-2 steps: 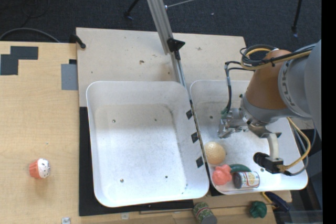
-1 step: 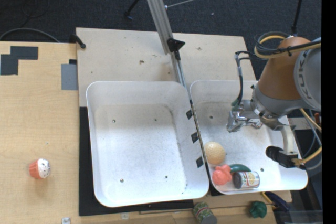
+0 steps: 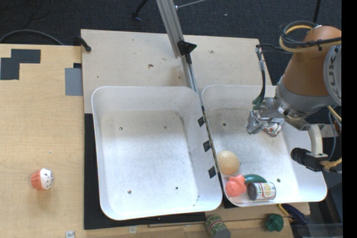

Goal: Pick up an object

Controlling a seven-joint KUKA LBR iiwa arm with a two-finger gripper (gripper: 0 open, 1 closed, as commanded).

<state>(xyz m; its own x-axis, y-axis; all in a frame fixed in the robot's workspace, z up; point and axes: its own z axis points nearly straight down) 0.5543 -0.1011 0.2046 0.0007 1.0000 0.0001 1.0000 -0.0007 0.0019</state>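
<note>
— Where do the objects lie?

— They crowd the near end of the right bin (image 3: pixel 312 193). A tan ball (image 3: pixel 228 162) sits close to the divider between the bins, a pink soft thing (image 3: pixel 235 186) lies just in front of it, and a small dark jar with a pale label (image 3: pixel 261 191) lies on its side right beside the pink thing. A dark green item (image 3: pixel 255 178) peeks out behind the jar, touching or nearly touching it.

— And the gripper?

— The gripper (image 3: pixel 263 126) hangs over the middle of the right bin, well apart from that cluster and farther from the camera. Something pale with a reddish patch seems to sit at its tips, but the view is too blurred there to say whether the jaws are spread or pinching anything.

— The arm itself?

— The arm (image 3: pixel 309 75) comes in from the right, its orange band above the wrist bulking over the bin's far right corner.

— What lies around?

— The left bin (image 3: pixel 106 120) stands alongside, touching the right one. Off on the wooden bench (image 3: pixel 39 120) to the left lies a small orange and white toy (image 3: pixel 42 179). Past the bins' near edge rest a dark can (image 3: pixel 216 226) and a green lump (image 3: pixel 273 222). A slanted aluminium bar (image 3: pixel 167 8) rises behind the bins.
</note>
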